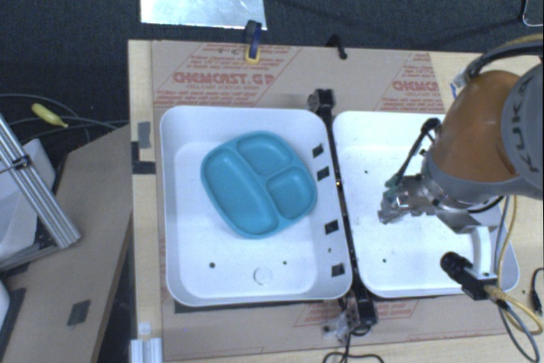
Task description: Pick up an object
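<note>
A blue divided plate (pixel 257 183) lies in the left white bin (pixel 183 268), near its middle, with three compartments facing up. My gripper (pixel 393 201) hangs over the right white bin (pixel 374 149), at the end of the grey arm with the orange band (pixel 478 127) that comes in from the right. The gripper sits well to the right of the plate, beyond the divider between the bins. Nothing shows between its fingertips.
A black clamp strip (pixel 333 183) runs between the two bins. Brown cardboard (pixel 221 76) lies under the bins. A small round mark (pixel 262 275) is on the left bin's floor near its front. Cables and a black connector (pixel 463 272) hang at the right bin's front right.
</note>
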Action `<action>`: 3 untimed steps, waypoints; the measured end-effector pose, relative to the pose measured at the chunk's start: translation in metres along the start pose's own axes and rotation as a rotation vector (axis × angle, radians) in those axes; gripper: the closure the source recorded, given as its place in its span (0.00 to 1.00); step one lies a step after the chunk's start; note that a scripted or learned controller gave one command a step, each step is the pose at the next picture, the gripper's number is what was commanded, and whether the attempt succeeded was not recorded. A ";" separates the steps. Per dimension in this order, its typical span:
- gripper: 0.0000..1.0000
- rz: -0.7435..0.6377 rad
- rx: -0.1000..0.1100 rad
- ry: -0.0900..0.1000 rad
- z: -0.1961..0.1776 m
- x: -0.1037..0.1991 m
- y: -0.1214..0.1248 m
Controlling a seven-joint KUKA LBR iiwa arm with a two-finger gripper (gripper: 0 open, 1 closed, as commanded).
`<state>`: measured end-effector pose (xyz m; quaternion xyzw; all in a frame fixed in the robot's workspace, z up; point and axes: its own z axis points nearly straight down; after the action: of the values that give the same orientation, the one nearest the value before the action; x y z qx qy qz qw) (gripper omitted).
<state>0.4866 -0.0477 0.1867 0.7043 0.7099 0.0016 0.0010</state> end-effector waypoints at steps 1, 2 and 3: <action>1.00 -0.004 0.002 0.003 0.003 0.070 0.001; 1.00 -0.010 -0.012 0.008 -0.135 0.177 0.003; 1.00 -0.003 -0.003 0.004 -0.177 0.245 0.003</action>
<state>0.4865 0.1969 0.3635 0.7031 0.7111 0.0038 0.0006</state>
